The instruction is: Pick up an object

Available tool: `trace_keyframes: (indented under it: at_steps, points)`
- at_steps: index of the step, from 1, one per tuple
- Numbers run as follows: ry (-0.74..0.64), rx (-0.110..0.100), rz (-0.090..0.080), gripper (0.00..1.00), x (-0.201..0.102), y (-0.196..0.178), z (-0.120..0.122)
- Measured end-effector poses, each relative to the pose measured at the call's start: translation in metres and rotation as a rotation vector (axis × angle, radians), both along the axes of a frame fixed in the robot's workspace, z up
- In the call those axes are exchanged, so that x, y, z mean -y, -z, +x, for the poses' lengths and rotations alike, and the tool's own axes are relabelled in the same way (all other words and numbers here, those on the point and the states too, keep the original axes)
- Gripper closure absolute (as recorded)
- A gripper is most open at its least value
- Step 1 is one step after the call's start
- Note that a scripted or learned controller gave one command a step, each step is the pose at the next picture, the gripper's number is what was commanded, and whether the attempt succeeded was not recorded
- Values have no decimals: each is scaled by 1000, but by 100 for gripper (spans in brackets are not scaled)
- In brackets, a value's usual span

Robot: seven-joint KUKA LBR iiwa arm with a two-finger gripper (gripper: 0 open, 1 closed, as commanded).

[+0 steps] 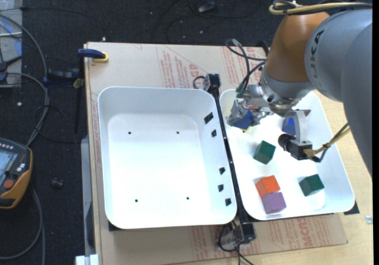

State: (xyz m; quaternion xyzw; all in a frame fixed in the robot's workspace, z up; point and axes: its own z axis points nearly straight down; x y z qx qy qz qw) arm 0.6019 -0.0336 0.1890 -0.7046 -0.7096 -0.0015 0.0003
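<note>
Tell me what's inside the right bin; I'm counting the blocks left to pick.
The right bin holds two green blocks, an orange block, a purple block; the arm covers its far end.

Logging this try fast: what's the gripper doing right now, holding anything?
Gripper: over the right bin, finger state cannot be told; no block seen held.

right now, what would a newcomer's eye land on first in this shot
The big grey arm with its orange band reaches in from the right, its claw low over the far end of the right bin. Next come the bright blocks in that bin: two green blocks, an orange block and a purple block touching it. The left bin is a broad white expanse.
</note>
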Motion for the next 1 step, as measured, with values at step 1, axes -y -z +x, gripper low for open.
trace_keyframes:
  at_steps: [1]
  points:
    - [2,-2,-1,100,-68,1,-23]
